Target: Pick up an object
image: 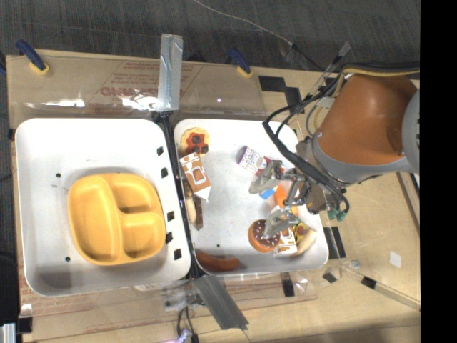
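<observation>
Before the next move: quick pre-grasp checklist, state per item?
1. Gripper over the right bin: ok.
2. Target below it: chocolate donut and small box crowd together, not ok.
3. Object between fingers: cannot tell.
4. Finger opening: cannot tell.
5. Cables near the purple packet: snag risk, cannot tell.
6. Yellow tray in the left bin, out of the way: ok.

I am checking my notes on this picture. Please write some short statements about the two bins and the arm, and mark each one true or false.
1. The yellow tray lies in the left bin. True.
2. The yellow tray has one compartment. False: it has several.
3. The gripper is over the right bin. True.
4. The chocolate donut lies in the left bin. False: it is in the right bin, near the front edge.
</observation>
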`<state>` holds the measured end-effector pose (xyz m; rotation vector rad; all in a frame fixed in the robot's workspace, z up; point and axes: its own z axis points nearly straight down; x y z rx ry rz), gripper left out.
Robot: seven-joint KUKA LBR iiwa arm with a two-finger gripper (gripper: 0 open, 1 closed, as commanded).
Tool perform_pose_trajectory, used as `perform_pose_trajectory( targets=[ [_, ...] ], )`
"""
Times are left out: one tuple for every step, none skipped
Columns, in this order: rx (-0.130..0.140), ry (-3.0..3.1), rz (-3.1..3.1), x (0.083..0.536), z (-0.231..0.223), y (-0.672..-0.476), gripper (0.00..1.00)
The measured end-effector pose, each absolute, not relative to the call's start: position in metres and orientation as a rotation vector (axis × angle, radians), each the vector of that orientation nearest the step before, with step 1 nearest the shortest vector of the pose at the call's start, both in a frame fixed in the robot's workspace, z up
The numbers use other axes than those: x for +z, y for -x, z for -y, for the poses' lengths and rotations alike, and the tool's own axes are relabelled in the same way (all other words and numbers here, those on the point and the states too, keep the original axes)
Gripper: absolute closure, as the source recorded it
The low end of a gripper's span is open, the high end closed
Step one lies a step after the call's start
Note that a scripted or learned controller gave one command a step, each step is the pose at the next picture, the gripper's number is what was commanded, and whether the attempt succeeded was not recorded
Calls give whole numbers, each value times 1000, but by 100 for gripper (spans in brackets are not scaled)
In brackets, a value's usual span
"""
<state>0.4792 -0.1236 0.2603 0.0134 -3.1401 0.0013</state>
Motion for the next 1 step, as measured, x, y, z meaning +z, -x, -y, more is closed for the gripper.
perform_pose_trajectory(
  targets=[
    [1, 57, 3146, 104, 168, -500, 0]
  ],
)
